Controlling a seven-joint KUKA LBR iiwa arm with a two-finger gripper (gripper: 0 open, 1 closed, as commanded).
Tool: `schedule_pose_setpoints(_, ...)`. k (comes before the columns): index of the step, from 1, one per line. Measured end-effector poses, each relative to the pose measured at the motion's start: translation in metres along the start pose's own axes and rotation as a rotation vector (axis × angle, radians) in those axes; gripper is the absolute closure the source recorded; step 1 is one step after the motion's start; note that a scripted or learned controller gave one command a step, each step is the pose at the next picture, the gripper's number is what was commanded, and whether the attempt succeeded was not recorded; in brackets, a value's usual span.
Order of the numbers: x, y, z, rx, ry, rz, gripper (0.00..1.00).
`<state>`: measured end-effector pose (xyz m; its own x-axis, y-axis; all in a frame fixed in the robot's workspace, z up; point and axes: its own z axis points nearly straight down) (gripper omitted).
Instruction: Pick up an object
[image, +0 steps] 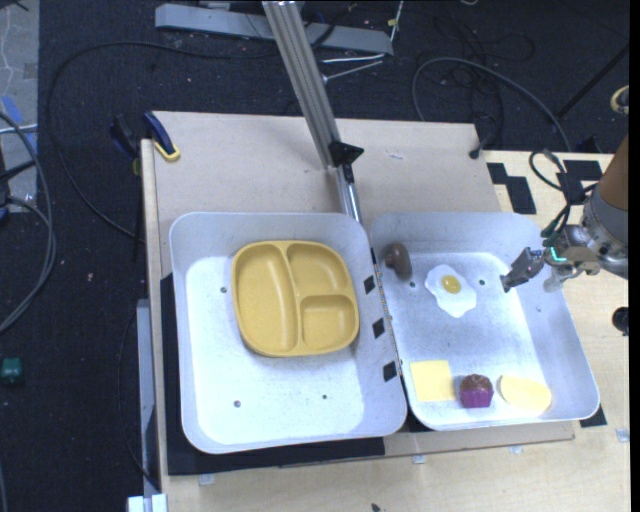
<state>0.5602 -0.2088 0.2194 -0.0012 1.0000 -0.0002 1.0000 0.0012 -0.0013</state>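
Fried egg toy (451, 288) sits in the right bin (560, 345), upper middle of the floor, untouched. Landmark = that egg. Small brown lump (398, 260) just up-left of it by the bin wall. Yellow square slice (432, 380), purple piece (476, 391) and pale yellow round (525, 394) line up well below it (near the front wall). Gripper (527, 266) hangs right of the egg, apart from it, nothing between the fingers, jaws spread. Yellow divided plate (296, 298) lies far left, in the left bin (200, 400).
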Motion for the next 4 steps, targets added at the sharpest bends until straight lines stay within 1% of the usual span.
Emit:
schedule_pose_setpoints(1,0.000,0.000,-0.001,-0.001,0.000,0.000,0.00)
schedule_pose_setpoints(2,0.010,0.001,0.048,0.003,0.001,-0.002,0.00)
schedule_pose_setpoints(3,0.016,0.008,0.105,0.004,0.001,-0.003,0.00)
schedule_pose_setpoints(4,0.016,0.009,0.126,-0.003,-0.001,0.001,0.00)
